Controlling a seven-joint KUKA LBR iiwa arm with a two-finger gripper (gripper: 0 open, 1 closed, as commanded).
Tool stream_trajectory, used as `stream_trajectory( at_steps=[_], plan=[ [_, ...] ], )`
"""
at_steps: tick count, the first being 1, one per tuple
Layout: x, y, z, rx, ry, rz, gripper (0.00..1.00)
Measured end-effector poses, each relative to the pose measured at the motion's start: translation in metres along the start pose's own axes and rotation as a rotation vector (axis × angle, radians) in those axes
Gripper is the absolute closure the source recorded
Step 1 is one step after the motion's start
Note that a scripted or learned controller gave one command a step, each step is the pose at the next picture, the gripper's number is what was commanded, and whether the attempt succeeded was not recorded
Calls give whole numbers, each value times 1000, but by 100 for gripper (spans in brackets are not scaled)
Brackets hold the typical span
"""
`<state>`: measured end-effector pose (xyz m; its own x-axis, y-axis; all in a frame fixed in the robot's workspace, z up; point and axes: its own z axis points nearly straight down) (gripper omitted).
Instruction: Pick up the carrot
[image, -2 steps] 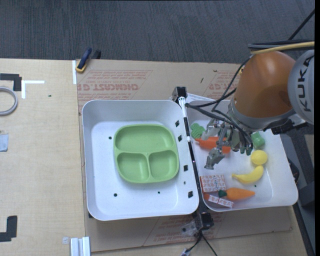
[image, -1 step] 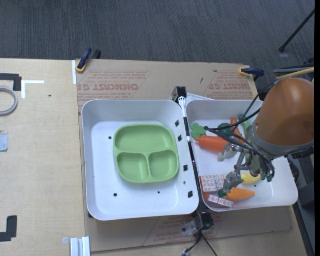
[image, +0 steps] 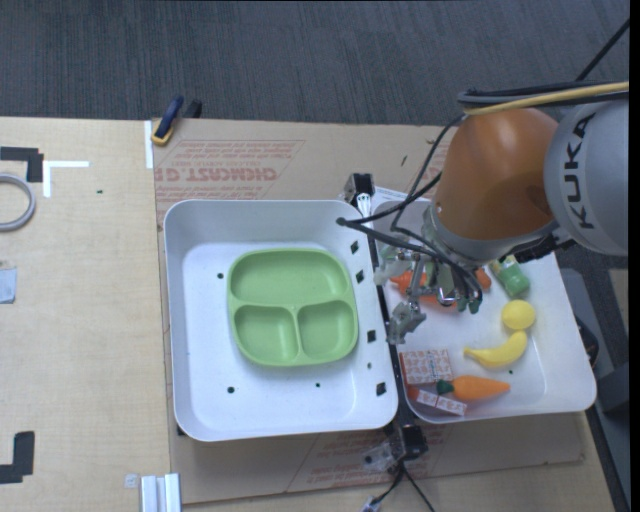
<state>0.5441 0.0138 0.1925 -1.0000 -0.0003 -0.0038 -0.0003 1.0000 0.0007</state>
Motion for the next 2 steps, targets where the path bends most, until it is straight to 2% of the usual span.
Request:
stream_trajectory(
  at_steps=[1, 2],
  plan=[
    [58, -26, 0, 0, 1, -271, 0],
    [53, 12, 0, -1, 1, -610, 0]
  ],
)
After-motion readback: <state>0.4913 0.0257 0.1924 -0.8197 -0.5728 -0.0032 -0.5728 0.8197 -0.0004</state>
